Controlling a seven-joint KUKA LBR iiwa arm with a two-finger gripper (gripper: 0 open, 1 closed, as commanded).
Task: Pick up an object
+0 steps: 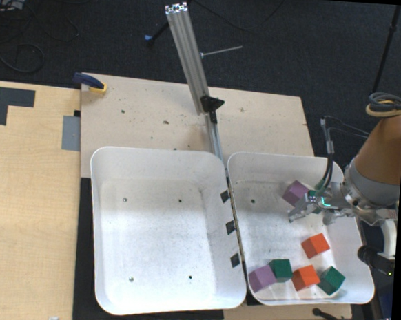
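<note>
Beside gripper [306, 207]: purple cube [295, 192] (right bin [269, 169]).

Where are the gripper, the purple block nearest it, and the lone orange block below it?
gripper [306, 207], camera view, midway between its fingertips.
purple block [295, 192], camera view, middle of its top face.
orange block [315, 246], camera view, middle of its top face.

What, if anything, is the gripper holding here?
Cannot be told. The gripper sits beside the purple block in the right bin, but no grasp is visible.
</note>
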